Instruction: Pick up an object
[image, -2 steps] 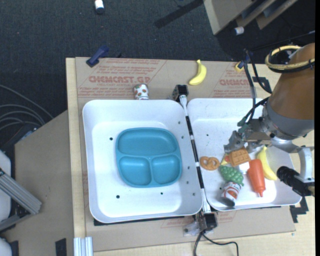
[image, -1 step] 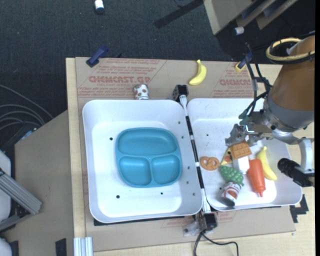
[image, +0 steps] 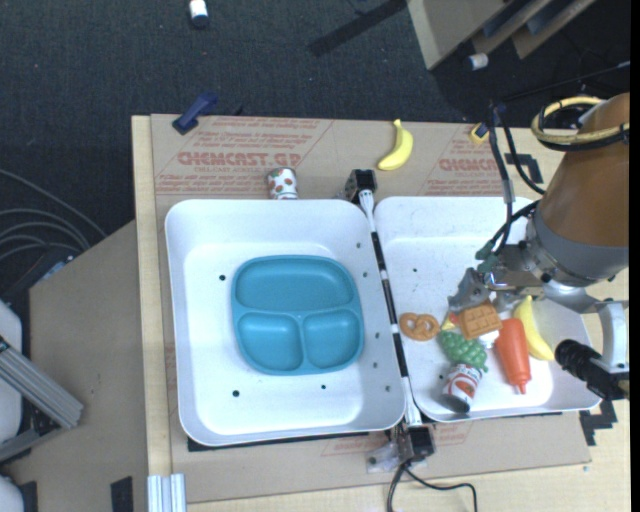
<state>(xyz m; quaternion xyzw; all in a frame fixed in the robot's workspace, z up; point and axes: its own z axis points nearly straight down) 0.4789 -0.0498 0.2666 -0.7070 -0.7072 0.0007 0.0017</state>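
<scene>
So the arm's reaching in from the right, and the jaws (image: 480, 288) are down low in the right bin (image: 430, 240), right over the toy pile. Honestly can't tell if they're open or closed from this angle. Just below them sit a cracker (image: 480, 320), a pretzel (image: 419, 326), a green veggie thing (image: 462, 349), a carrot (image: 513, 353), a yellow banana (image: 533, 332) and a small can (image: 461, 384). Left bin (image: 200, 240) has a blue divided tray (image: 297, 312). Another banana (image: 396, 148) lies on the worktop (image: 330, 150) behind the bins.
</scene>
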